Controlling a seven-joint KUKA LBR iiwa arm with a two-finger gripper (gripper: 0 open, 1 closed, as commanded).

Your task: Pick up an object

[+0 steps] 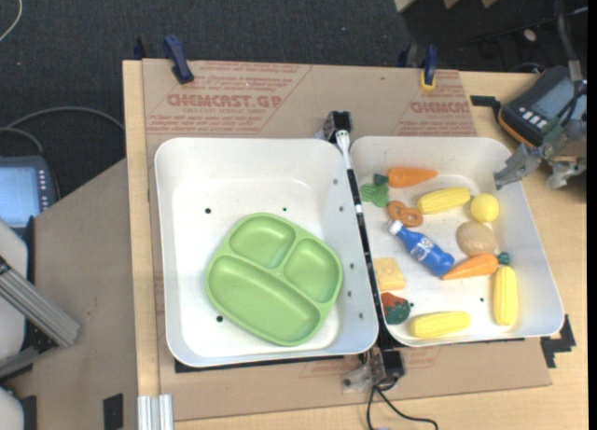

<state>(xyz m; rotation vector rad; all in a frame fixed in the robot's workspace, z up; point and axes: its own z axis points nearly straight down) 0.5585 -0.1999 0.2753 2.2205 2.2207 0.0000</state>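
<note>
**Arm waits at the bin's edge, nothing picked yet**

The end effector [522, 165] sits at the upper right corner of the right-hand bin [550, 274], at the rim and above the toys inside. Whether it is wide or narrow cannot be told from this slanted view, and nothing is seen held in it.

The candidates all lie in that right bin: a carrot [411, 176] near the top, a corn cob [443, 200] below it, a lemon [484, 208] just beside the cob, a potato [477, 238], a blue bottle [422, 248] lying tilted in the middle, a second carrot [472, 266] touching the potato's lower side, an upright corn cob [505, 295] at the right wall, and another cob [439, 325] along the bottom edge. The left bin [177, 232] on the worktop [233, 92] carries a green divided plate [273, 278].

By my reading, this is the approach step: no object is chosen or touched. The next move calls for travelling inward over one toy, then descending straight onto it. The lemon and the top cob are nearest; the lemon's round shape may slip, so the cob looks the safer target.
</note>
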